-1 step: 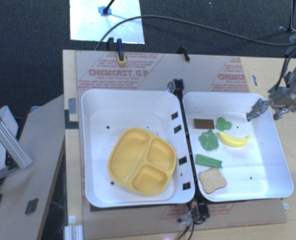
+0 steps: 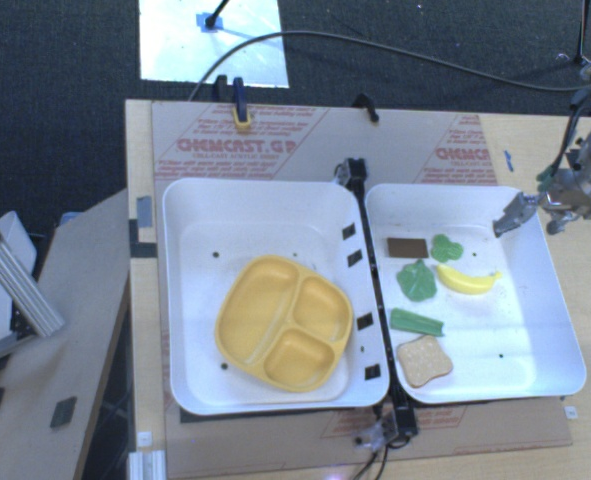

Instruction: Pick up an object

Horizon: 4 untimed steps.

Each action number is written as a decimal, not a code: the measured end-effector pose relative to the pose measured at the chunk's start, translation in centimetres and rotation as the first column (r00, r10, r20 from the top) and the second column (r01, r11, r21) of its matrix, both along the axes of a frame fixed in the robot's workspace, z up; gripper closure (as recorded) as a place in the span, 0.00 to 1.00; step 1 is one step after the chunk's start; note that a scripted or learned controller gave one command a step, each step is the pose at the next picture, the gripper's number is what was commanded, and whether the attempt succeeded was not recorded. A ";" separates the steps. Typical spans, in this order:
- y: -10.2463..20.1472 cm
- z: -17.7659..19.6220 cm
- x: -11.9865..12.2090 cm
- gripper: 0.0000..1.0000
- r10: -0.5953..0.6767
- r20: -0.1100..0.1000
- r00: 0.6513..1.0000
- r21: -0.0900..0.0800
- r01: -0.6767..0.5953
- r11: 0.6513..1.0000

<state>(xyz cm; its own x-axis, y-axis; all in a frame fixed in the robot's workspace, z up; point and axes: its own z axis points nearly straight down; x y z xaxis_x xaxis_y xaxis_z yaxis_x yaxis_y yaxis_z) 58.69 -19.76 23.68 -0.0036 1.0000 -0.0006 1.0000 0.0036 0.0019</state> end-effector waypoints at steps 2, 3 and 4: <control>-0.4 -9.4 -1.1 0.00 -0.002 -0.003 1.000 0.001 0.002 1.000; -0.3 -14.0 -0.7 0.00 -0.002 0.004 1.000 0.004 0.002 1.000; -0.4 -12.6 -0.4 1.00 0.000 0.017 1.000 -0.002 0.000 1.000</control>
